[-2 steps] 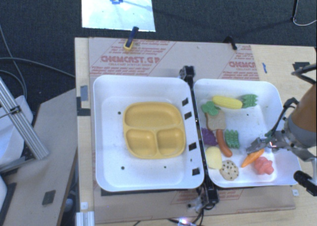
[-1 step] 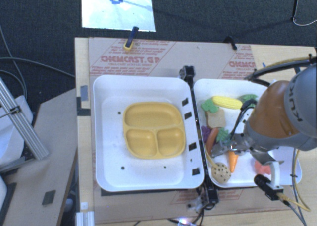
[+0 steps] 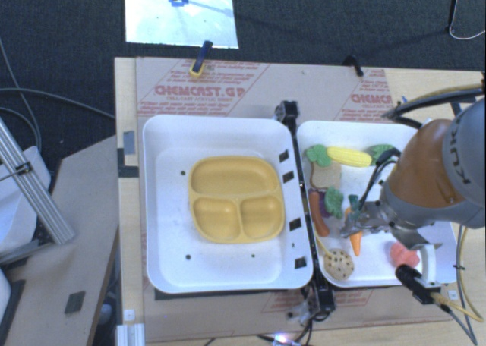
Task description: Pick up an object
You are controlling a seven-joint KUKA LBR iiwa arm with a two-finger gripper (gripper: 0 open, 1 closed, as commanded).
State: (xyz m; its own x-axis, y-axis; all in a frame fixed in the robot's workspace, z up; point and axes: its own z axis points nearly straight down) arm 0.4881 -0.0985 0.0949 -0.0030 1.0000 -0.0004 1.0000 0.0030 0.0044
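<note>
Two white bins are set side by side on the bench; the left bin (image 3: 163,185) is filled by a big yellow tray (image 3: 234,199) with three parts; the right bin (image 3: 448,265) is filled with small toy foods. The grey and orange arm (image 3: 429,174) is reached in over the right bin; its gripper (image 3: 357,221) is lowered among the toys, just above a small orange carrot (image 3: 355,243); whether it is spread or pressed together cannot be told, and nothing is seen to be held.

Close by, a corn cob (image 3: 348,157) is laid near the top of the bin, with a slice of bread (image 3: 326,176) below it, a purple toy (image 3: 332,202) beside the gripper, a spotted cookie (image 3: 339,262) near the bottom edge and a pink toy (image 3: 404,254) to the right.

The carrot is judged to be the thing aimed at; it is likely light, hard and smooth, so it may be slipped out of a weak pinch; it is best taken across its thick middle, not at the thin tip.
</note>
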